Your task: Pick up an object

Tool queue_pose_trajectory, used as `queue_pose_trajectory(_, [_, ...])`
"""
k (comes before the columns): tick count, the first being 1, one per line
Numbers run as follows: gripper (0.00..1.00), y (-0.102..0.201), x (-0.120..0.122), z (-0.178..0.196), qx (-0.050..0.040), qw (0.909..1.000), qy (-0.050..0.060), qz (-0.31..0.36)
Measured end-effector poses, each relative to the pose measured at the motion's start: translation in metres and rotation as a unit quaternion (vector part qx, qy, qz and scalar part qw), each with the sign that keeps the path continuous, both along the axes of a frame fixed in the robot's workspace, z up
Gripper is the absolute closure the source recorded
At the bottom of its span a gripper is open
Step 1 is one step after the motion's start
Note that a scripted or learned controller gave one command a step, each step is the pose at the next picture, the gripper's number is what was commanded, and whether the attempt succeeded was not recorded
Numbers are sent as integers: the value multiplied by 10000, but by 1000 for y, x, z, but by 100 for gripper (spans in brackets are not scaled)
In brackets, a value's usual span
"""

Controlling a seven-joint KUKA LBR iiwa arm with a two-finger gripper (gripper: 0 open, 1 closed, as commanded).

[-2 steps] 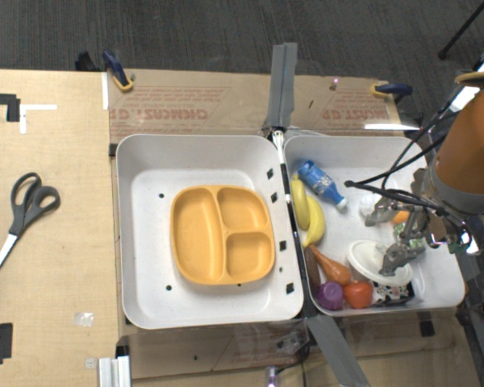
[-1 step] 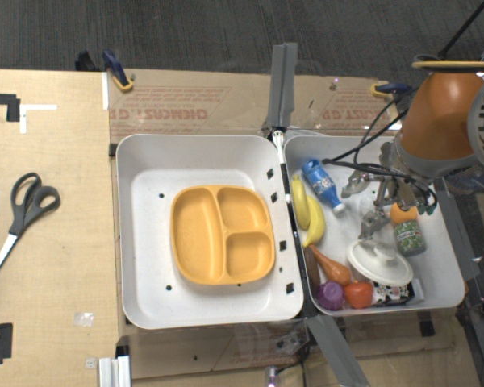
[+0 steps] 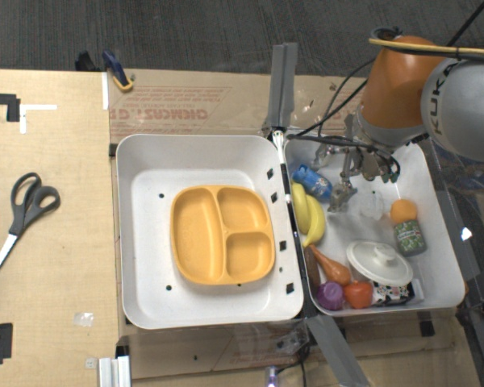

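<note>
Camera view: the arm enters from the right with its gripper [image 3: 356,176] low over the right bin [image 3: 440,216], at that bin's far end. Whether the fingers are spread or pressed together I cannot tell; the metal parts blur together and nothing is visibly held between them.

Candidate objects, all placed relative to the right bin: a blue packet [image 3: 313,181] and a banana [image 3: 308,213] lie against its left wall, probably pushed there as loose clutter. An orange ball [image 3: 403,210] touches a green can [image 3: 410,237] near the right wall. A white lidded bowl [image 3: 379,264] sits toward the near end, with a carrot-like piece [image 3: 329,266], a purple item [image 3: 331,296] and a red item [image 3: 357,294] crowded along the near wall.

The left bin [image 3: 137,240] beside it holds a yellow divided plate [image 3: 223,234], flat and centred.

Beyond both bins, scissors [image 3: 21,208] rest on the worktop [image 3: 48,280].

Writing: "KUKA" on the arm's grey casing [image 3: 468,107], partly legible. The cardboard's print and the can's label are unreadable.

Judgement: pick not yet made; blue packet lies nearest.
</note>
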State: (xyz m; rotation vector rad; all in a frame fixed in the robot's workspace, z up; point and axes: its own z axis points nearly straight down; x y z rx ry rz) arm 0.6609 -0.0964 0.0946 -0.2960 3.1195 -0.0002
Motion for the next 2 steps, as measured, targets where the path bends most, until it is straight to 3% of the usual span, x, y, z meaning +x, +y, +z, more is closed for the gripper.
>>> queue_pose_trajectory(1, [0,-8,-35,-2,0,9975,20,-703])
queue_pose_trajectory(2, [0,3,-79,-2,-4,9851,28,-1722])
